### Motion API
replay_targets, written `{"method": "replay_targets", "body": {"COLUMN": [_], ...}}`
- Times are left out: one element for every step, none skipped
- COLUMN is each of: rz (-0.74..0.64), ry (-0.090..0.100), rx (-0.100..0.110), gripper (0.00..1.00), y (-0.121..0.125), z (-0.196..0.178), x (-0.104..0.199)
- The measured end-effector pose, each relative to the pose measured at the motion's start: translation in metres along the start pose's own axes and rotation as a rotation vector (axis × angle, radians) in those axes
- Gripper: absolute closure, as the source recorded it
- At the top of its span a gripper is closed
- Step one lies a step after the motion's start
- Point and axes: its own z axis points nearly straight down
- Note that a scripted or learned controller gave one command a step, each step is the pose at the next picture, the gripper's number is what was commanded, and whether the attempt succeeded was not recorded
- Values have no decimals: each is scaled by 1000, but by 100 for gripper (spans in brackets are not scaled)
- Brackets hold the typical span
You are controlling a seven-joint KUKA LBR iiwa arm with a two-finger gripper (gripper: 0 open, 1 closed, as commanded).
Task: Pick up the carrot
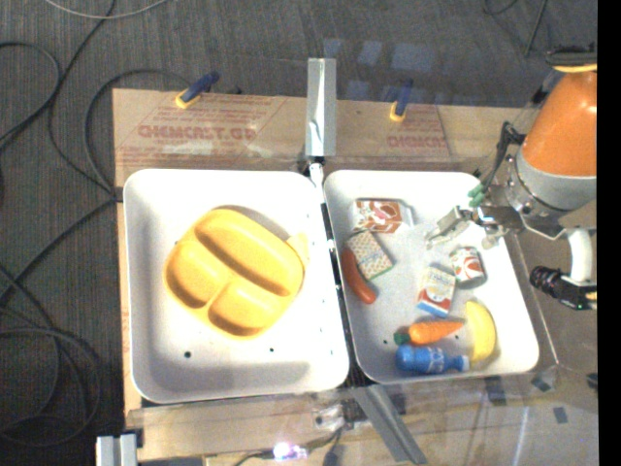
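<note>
On the far left, the left bin (146,289) held a big yellow plate (236,272) with three compartments, lying tilted across the bin's middle. Behind both bins lay the cardboard sheet (243,129), with a blue-and-yellow clamp (196,89) on its left part and another (400,102) on its right. A grey upright bracket (320,105) stood between them, above the seam where the two bins met.

The right bin (514,357) carried the small things. Against its left wall lay a red sausage (356,277), and just beside it a checked packet (370,254). A red-and-white carton (379,216) sat near the bin's back. Further right lay a small white-and-blue box (438,290) and, touching its upper right, a red-and-white one (470,265). Near the front wall the carrot (435,332) lay on its side, green top pointing left, tip toward the banana (481,330) and close against it. A blue bottle (431,360) lay just in front of the carrot.

My claw (450,229) hung over the right bin's back right part, above the two small boxes and well apart from the carrot. Its fingers stood apart, with nothing between them. My grey arm with its orange band (568,124) came in from the right.
</note>
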Motion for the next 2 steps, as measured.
{"method": "replay_targets", "body": {"rz": [-14,-15], "ry": [-2,-2], "rx": [-9,-12], "gripper": [0,100], "y": [-63,-61], "z": [138,128], "x": [-2,-1]}}
